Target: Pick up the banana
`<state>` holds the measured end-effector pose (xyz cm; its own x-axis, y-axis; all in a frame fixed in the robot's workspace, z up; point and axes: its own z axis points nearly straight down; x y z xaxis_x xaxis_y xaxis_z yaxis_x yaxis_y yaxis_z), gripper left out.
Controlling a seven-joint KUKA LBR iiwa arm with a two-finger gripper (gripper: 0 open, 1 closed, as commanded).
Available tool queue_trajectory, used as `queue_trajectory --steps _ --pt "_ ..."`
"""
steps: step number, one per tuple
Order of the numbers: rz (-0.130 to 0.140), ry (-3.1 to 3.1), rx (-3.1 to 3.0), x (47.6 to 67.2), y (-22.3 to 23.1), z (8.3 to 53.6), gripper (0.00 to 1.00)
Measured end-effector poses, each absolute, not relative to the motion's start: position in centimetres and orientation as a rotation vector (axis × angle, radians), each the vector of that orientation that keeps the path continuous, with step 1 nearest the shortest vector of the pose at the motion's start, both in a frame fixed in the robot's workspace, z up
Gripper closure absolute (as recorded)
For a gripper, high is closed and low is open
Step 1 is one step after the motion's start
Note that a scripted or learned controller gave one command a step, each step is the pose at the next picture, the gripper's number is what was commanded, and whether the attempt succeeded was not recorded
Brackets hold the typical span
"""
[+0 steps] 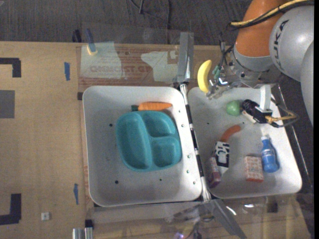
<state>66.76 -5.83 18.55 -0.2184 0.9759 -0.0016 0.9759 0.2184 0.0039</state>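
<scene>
The yellow banana (pixel 204 76) hangs over the top left corner of the right bin (pixel 286 183), partly past its rim. My gripper (pixel 214 85) sits right against the banana's right side, reaching in from the upper right under the orange band. Its fingers look closed on the banana's edge, and the fruit seems lifted off the bin floor.
The right bin holds a green ball (pixel 233 107), a red-orange sausage shape (pixel 230 132), a black and white packet (pixel 223 154), a dark tube (pixel 213 171), an orange box (pixel 253 168) and a blue bottle (pixel 268 155). The left bin (pixel 99 183) holds a teal divided plate (pixel 148 139) and a carrot (pixel 154 105).
</scene>
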Motion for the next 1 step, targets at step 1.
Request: queue_trajectory --steps 1 --pt "0.001 1.852 2.534 66.75 -10.96 25.59 1.00"
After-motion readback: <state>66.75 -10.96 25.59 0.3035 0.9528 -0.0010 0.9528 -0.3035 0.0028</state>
